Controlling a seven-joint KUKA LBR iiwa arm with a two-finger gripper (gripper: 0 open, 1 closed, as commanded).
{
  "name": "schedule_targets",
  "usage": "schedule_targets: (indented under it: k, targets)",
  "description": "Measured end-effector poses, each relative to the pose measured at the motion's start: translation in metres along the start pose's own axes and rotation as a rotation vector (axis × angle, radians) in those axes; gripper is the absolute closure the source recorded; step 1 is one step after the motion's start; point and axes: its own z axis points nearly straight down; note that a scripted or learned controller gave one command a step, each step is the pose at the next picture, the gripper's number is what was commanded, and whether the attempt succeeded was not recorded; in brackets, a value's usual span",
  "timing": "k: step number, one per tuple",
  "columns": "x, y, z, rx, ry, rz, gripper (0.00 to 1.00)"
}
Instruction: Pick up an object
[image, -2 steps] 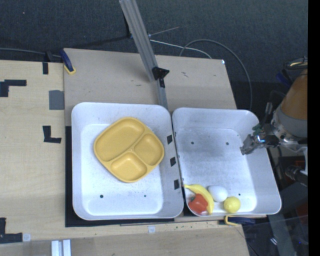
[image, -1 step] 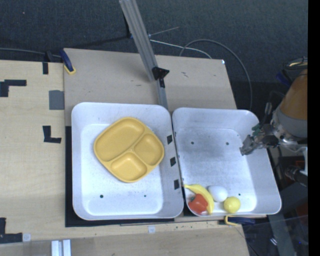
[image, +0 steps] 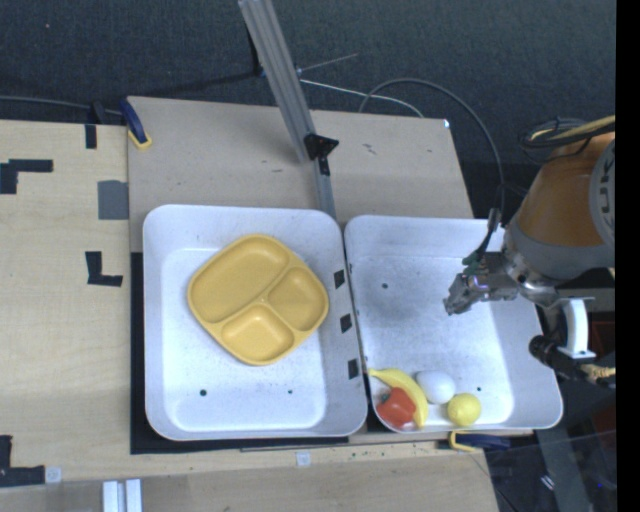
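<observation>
Surface (image: 250, 150): wooden board carrying 2 shallow white bins side by side.

Left bin (image: 170, 400): holds 1 yellow divided tray (image: 258, 298), lying flat, 3 compartments.

Right bin (image: 420, 260): 4 small items bunched in its near corner: banana (image: 403, 384), red fruit (image: 397, 405), white ball (image: 436, 384), yellow round fruit (image: 463, 408).

Arm (image: 565, 215): grey and orange, entering from the right.

Claw (image: 468, 292): poised over the middle of the right bin, well apart from the cluster; nothing seen in it; spread or clenched cannot be told.

Progress: judged as not yet started on a grasp; every item lies in its bin, approach and lift remain.

Banana: long axis runs from upper left to lower right, curved, touching the red fruit. Round items show no long axis.
</observation>
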Motion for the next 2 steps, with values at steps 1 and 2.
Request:
schedule_targets:
  k: [1,2]
  targets:
    - [0.053,-0.007,0.005,0.001,0.000,0.000,1.00]
    - [0.101,-0.013,0.006,0.001,0.000,0.000,1.00]
